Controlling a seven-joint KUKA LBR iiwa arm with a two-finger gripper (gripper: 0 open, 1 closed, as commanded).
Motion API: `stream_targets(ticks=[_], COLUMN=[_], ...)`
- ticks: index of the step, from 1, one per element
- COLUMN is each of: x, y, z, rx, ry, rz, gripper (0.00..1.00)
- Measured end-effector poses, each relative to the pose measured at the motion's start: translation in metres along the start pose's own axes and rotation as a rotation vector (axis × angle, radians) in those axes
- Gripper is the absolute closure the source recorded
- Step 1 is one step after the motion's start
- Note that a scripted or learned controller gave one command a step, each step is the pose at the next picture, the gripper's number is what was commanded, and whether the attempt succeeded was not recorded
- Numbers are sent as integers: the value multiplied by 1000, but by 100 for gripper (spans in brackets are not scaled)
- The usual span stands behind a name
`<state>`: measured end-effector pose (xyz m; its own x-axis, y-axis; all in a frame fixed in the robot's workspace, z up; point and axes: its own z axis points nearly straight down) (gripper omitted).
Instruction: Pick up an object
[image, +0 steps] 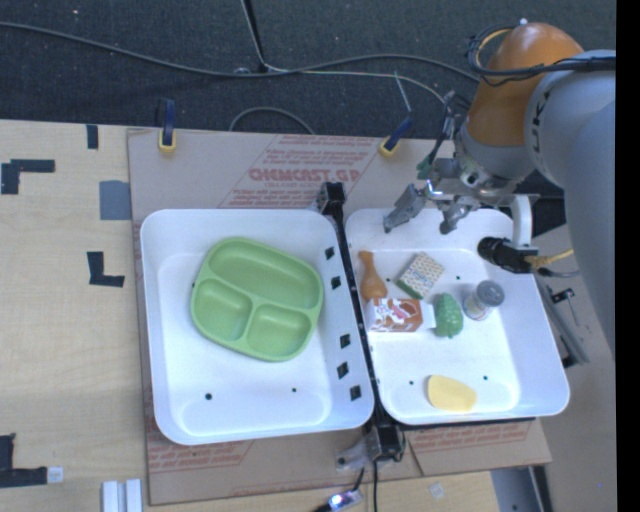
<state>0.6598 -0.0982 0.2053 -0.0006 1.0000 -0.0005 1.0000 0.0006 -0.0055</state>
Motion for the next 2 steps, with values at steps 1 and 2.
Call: stream_targets(ticks=[1, 2], x=[0, -1], y=[-5, -4], z=[65, 115], rx=[3, -9], ry=[0, -4], rz=[0, -1], gripper=[0, 0])
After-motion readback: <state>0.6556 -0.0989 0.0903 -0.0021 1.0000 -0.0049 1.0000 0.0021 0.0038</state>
